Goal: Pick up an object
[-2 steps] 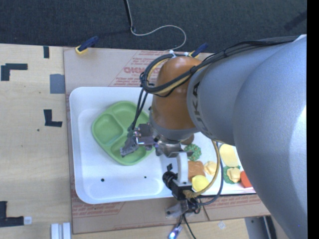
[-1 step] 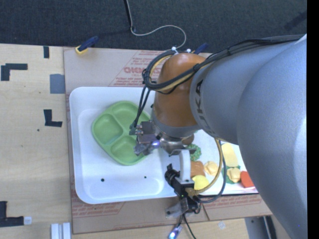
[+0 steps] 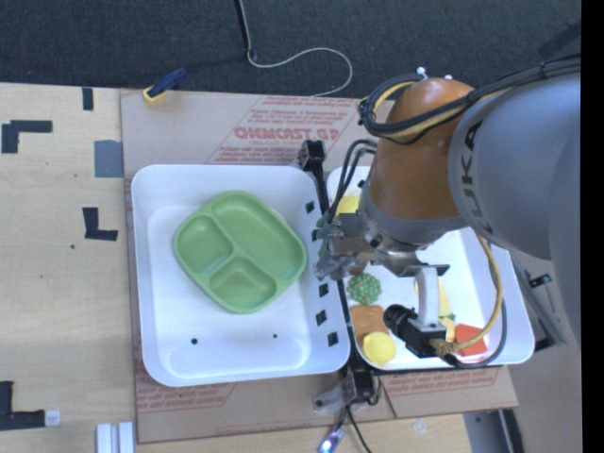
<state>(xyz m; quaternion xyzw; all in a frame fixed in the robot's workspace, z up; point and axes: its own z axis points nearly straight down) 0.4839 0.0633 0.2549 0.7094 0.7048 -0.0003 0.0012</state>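
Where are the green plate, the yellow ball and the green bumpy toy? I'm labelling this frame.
green plate [image 3: 241,250]: camera view, on its central ridge, left bin.
yellow ball [image 3: 378,348]: camera view, on its top, right bin.
green bumpy toy [image 3: 364,287]: camera view, on its middle.

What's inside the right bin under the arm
In the right bin, partly showing: a green bumpy ball, an orange piece, a yellow round piece and something red. The arm covers the rest.

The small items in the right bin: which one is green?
The green one is the bumpy round item beside the divider between the bins, just under the arm's wrist. The orange item and the yellow round one lie below it in the picture.
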